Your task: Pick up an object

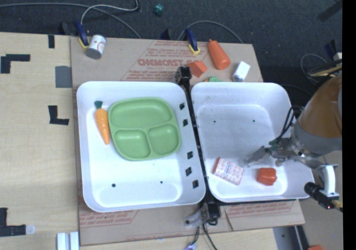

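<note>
In the left white plastic bin (89, 149), a small orange toy carrot with a green top (102, 123) lies against the left edge of a light green three-compartment plate (146, 128). The carrot's long axis runs roughly up and down the view, green top toward the far side, pointed tip toward the near side. Lying flush beside the plate, it would be awkward: a finger coming down on that side could strike the plate rim and push both along.

In the right white plastic bin (239, 101), a flat pink-and-white patterned packet (228, 170) lies near the front wall, its long axis tilted slightly, running from upper left to lower right. It sits very flat, so the jaws might slide over it without catching an edge.

Just to its right lies a small red rounded toy (267, 176), squat with no clear long axis, close to the bin's front wall. It looks the likeliest target. The grey jaws (271, 153) hover just above and slightly left of it, with one finger reaching out toward the left; whether they are spread or pressed together I cannot tell, and nothing is seen between them. A descent slightly off-centre could roll the rounded piece aside or pin it against the front wall.
</note>
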Controlling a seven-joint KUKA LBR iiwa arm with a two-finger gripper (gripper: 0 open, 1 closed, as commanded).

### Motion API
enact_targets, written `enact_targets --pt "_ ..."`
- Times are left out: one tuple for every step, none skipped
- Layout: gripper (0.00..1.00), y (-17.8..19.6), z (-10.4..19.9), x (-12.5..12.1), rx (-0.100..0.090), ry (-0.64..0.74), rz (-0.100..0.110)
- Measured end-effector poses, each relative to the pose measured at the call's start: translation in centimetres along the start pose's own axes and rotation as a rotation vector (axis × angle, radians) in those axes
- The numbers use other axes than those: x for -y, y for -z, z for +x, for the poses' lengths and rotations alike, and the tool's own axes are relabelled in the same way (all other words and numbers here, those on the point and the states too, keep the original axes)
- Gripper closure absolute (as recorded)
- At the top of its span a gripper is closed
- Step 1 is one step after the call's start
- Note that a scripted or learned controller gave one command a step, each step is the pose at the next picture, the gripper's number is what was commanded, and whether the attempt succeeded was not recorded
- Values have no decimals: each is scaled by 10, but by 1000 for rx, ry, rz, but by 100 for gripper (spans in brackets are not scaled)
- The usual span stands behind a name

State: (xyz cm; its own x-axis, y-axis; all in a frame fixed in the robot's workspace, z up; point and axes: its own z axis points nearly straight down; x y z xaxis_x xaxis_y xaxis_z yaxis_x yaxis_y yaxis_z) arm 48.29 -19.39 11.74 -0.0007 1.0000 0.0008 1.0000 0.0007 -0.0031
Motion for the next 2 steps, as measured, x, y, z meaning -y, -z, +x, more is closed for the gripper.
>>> enact_targets --pt "0 17 -26 -76 2 0 -4" --pt "0 -24 -8 -8 0 0 0"
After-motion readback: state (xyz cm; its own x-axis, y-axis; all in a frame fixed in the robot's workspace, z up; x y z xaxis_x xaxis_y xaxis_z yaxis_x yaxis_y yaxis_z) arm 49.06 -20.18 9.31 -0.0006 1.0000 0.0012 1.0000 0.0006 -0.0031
